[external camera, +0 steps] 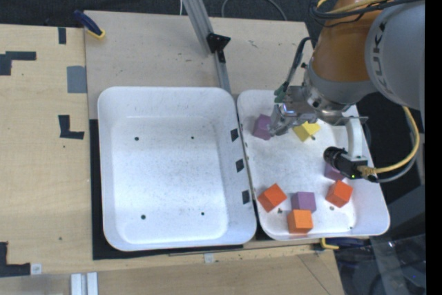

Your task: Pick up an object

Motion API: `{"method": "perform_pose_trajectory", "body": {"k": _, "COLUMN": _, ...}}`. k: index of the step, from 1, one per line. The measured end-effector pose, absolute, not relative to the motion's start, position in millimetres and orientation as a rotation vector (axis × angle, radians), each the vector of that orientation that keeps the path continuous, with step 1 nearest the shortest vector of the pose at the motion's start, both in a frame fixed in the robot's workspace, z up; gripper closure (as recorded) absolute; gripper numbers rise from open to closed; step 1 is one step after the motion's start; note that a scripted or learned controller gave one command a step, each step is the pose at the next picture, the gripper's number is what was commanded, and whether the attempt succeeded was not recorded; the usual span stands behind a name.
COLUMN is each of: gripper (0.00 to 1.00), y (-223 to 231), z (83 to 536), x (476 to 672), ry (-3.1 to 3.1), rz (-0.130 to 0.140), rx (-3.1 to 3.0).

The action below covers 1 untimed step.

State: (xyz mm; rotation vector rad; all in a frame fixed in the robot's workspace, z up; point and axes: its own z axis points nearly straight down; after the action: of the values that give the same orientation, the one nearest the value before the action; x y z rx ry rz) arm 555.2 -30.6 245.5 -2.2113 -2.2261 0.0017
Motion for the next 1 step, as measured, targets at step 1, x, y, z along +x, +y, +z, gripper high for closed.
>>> {"method": "perform_pose_trajectory", "body": {"k": 1, "gripper": 1.0, "y": 24.6, "z": 250.5, "x": 545.5, "ry": -2.228, "rz": 0.0, "rx": -2.211}}
